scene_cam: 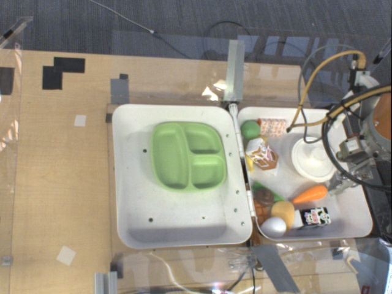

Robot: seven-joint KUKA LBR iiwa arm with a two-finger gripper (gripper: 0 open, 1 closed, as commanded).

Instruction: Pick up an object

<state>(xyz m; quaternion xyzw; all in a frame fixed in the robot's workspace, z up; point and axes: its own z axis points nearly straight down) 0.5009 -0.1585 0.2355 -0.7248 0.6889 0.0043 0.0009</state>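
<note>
Two white bins stand side by side on the wooden bench. The left bin (131,182) holds a green divided plate (188,155), which lies flat near the middle, a little toward the far side.

The right bin (361,225) is crowded with small things. Along its left wall, from far to near, lie a green ball (249,130), a small printed packet (272,127) just beside it, a crumpled snack bag (262,155), then a dark brown and green item (264,196) that is hard to make out. In the near corner a white egg (274,226) touches a yellow, rounded piece (283,211). Next to them lies a small black and white carton (315,217), and just above it an orange carrot (310,194), tilted, its thick end pointing to the right. A white round bowl (313,158) sits near the middle of this bin.

The arm comes in from the right — grey, with cables looping over it. Its gripper (344,185) is low over the right bin, just beside the thick end of the carrot and near the bowl's rim. Whether its fingers are apart or together I cannot tell — they are too small and dark here — and nothing can be seen between them.
</note>
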